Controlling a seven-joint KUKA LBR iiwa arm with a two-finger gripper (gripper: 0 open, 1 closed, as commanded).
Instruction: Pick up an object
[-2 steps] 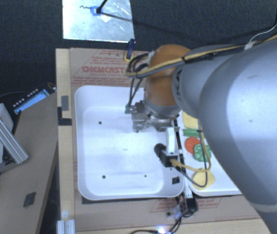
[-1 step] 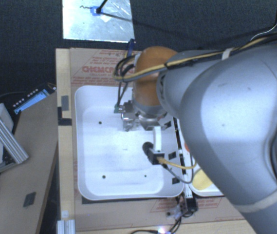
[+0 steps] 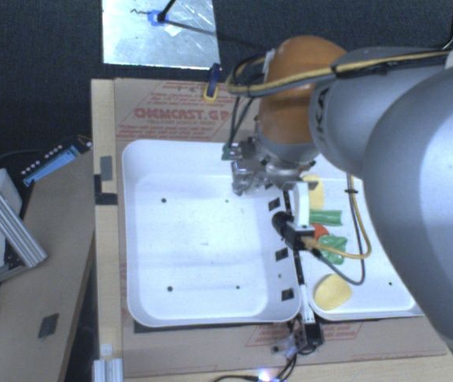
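My gripper (image 3: 246, 177) hangs over the far right part of the left bin (image 3: 194, 293), close to the rim it shares with the right bin (image 3: 385, 301). The metal finger assembly is small and blurred under the orange band; I cannot tell how it is set, and nothing shows in it.

The objects lie in the right bin, to the right of my gripper. A green bar (image 3: 326, 216), flat-sided and matte like plastic, lies with its long axis running left to right, the right end tipped slightly far. Near of it, a second green piece (image 3: 333, 247) lies at a slant, its long axis dropping toward the near left; its shape is hard to make out. A small red-orange bit (image 3: 318, 231) sits between the two, partly covered by a black fitting. A pale yellow rounded piece (image 3: 332, 292), soft-edged, rests near the near rim. Another yellow piece (image 3: 314, 188) shows at the far end, half hidden by my wrist.

My grey arm covers the right bin's far and right sides. Both bins are smooth white, shallow, round-cornered.
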